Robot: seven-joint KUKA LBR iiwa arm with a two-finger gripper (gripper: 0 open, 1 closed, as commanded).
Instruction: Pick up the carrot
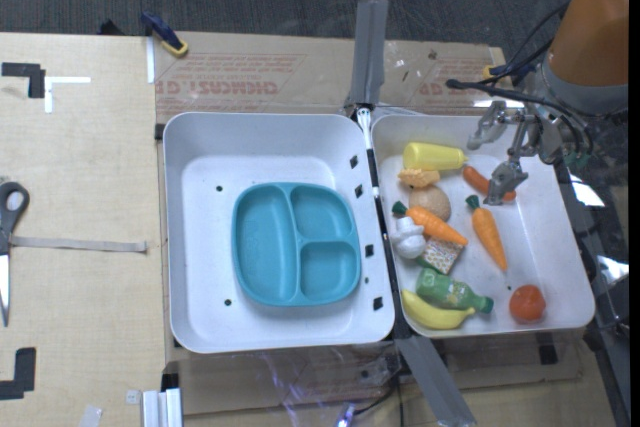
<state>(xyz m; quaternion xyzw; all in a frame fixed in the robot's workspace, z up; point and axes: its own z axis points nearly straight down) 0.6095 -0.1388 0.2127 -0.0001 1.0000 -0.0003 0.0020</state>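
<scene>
Pincer (503,181) hangs low over the far part of the right bin (565,315), its grey fingers pointing down beside a small orange-red piece (478,180); whether those fingers are spread or closed cannot be told from this slant, and nothing shows between them.

Working from the near edge of that bin: a banana (432,313) lies along the front wall with a green bottle (455,293) resting on it, and a tomato (527,303) sits in the near right corner. Behind those come a cracker-like square (441,256) and a white mushroom-shaped toy (407,237). Two orange, tapered pieces follow. One carrot (489,236) lies alone on bare bin floor, thick end toward the far wall, tip toward the tomato. A second carrot-like piece (436,224) lies just beside the white toy, touching the cracker. Farther back are a tan lump (420,178) and a yellow corn-shaped piece (433,155).

The lone carrot looks the easier target. It is likely a light, stiff plastic toy with a smooth, slippery skin, and its taper could squirt it out of a squeeze near the tip. A grip across the thick upper half, fingers set either side of its long axis, seems soundest. In the left bin (190,315) rests a blue divided plate (297,243), and scissors (9,215) lie on the bench (80,315).
</scene>
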